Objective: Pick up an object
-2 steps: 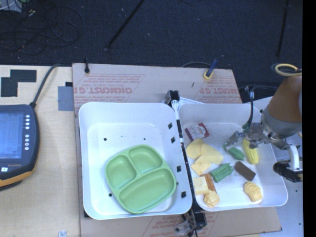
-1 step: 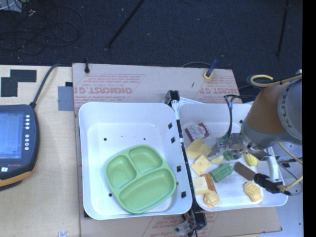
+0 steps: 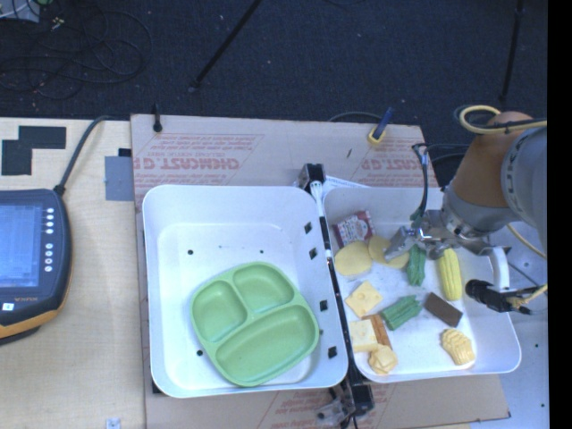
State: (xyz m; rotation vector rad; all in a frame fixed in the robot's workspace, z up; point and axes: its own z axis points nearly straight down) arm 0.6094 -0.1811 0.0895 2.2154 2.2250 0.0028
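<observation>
Green pickle (image 3: 416, 264) under lowered pincer (image 3: 402, 244)

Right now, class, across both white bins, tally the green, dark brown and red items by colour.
Green: 3 (divided plastic plate, upper toy pod, lower toy pod)
Dark brown: 1 (flat block)
Red: 1 (small packet)
Total: 5

gripper (image 3: 402, 244) low in the right white bin (image 3: 500, 351), right beside a green pickle-shaped toy (image 3: 416, 266) and a round yellow slice (image 3: 353, 259). yellow corn cob (image 3: 450, 274) just right of it. green divided plastic plate (image 3: 256, 323) sits in the left white bin (image 3: 179, 213). dark handheld screen (image 3: 27, 257) on the desk (image 3: 89, 356).
</observation>
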